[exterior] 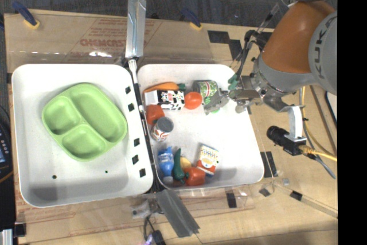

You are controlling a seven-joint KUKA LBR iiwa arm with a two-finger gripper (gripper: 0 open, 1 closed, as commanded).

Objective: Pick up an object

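Because the right bin [246, 140] holds a crowd of small things, the pick goes best if one item is singled out with bare floor around it. In the camera view, the gripper [217, 101] hangs low over the upper right part of that bin, just beside a green can [206, 89] lying on its side; whether it touches the can I cannot tell, nor whether it is apart or together, since the grey metal blurs into one mass.

The can is the nearest candidate, with an orange ball [193, 100] touching or nearly touching its left side and a black-and-white carton [171, 100] beyond that. A carrot-like piece [161, 87] lies along the top edge. Lower down sit a small tin [161, 128], a yellow carton [208, 158] and a cluster of blue and red pieces [175, 168] in the near corner.

My judgement: straddle the can across its narrow width, centred, away from the ball, and descend fully before squeezing. The left bin [34, 175] carries a green divided plate [85, 120].
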